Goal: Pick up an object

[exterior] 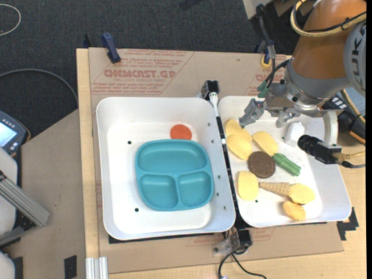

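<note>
Red print on the brown tabletop (145,68) behind the bins reads "CHEMCAST G P", with smaller lines I cannot read. The claw (272,116) hangs over the far part of the right bin (337,205), its fingers spread and gripping nothing. The toy foods lie just in front of it: yellow pieces (239,141), a brown cookie (261,164), a green piece (287,163) and a cone (276,187).

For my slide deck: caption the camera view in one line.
KUKA arm's gripper above the right bin of toy food; teal divided tray and orange disc in the left bin.
</note>
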{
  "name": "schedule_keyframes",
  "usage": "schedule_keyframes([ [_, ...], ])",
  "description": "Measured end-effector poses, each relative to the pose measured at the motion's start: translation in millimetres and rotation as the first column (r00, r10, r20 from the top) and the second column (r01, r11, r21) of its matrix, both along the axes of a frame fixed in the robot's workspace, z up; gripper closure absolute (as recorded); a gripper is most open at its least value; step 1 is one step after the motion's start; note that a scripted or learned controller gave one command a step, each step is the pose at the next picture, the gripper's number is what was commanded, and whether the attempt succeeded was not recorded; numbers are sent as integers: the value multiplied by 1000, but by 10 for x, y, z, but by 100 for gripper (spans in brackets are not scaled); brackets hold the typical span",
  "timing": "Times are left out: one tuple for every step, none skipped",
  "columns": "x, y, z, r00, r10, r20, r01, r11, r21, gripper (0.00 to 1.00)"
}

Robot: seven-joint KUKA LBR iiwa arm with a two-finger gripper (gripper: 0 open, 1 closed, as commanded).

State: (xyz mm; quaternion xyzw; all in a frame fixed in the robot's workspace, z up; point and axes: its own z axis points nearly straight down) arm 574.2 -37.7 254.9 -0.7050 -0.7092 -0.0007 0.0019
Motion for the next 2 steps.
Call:
schedule_keyframes([
  [-210, 584, 13, 1000, 1, -2, -1, 1000, -1, 0],
  [-197, 545, 118, 1000, -5, 2, 5, 1000, -3, 100],
])
